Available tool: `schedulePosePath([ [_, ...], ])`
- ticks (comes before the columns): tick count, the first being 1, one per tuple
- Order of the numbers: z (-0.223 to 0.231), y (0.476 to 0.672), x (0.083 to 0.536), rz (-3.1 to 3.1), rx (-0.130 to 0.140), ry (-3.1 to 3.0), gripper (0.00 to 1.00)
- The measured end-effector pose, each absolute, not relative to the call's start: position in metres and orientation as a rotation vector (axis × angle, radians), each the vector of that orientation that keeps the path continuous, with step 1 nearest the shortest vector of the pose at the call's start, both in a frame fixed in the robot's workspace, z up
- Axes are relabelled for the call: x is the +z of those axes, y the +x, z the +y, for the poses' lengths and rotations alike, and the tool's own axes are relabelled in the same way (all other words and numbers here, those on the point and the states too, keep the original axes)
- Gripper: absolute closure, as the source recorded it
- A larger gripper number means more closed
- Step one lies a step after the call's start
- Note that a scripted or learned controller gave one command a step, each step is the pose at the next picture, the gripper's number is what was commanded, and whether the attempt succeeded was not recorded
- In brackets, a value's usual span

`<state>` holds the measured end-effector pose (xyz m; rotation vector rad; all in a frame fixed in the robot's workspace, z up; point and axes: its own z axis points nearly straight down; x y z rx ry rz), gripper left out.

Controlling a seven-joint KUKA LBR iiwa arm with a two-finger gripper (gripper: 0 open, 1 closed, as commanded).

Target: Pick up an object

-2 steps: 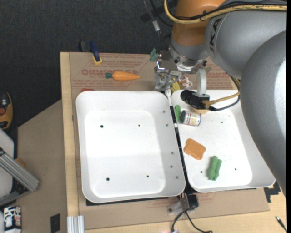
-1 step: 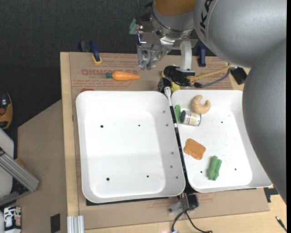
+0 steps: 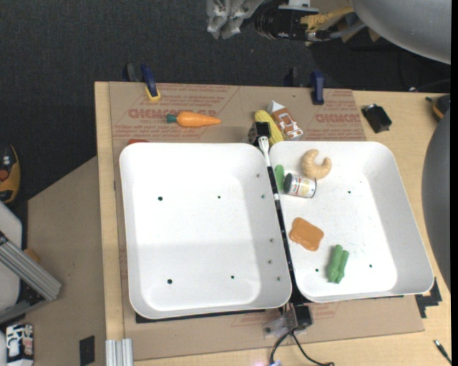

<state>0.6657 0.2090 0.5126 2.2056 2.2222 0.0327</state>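
Nearest the camera, in the right bin (image 3: 376,207), a green toy vegetable (image 3: 336,263) lies close to the front wall. Just behind it and to the left is a flat orange piece (image 3: 306,234). Further back, a small jar (image 3: 301,187) lies on its side near the dividing edge, with a small green item (image 3: 279,176) beside it and a tan croissant (image 3: 315,164) just behind. That makes 5 things to pick, all in this 1 bin. The left bin (image 3: 136,214) sits alongside, touching the right one.

Behind the bins, on the cardboard, lie a carrot (image 3: 194,119), a yellow corn cob (image 3: 263,119) and a brown packet (image 3: 287,124). 2 blue clamps (image 3: 150,83) grip the far edge.

Farthest back, the gripper (image 3: 229,18) hangs over the dark floor, well apart from every object. It is too blurred to tell whether it is spread or closed.
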Motion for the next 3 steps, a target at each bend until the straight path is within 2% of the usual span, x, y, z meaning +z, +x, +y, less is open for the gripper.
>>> schedulePosePath([
  [1,0.226,0.585,0.48,2.23,-0.007,2.219,1.0],
  [2,0.204,0.495,0.449,2.228,-0.011,2.222,1.0],
  [3,0.225,0.478,0.541,2.224,0.02,2.214,1.0],
])
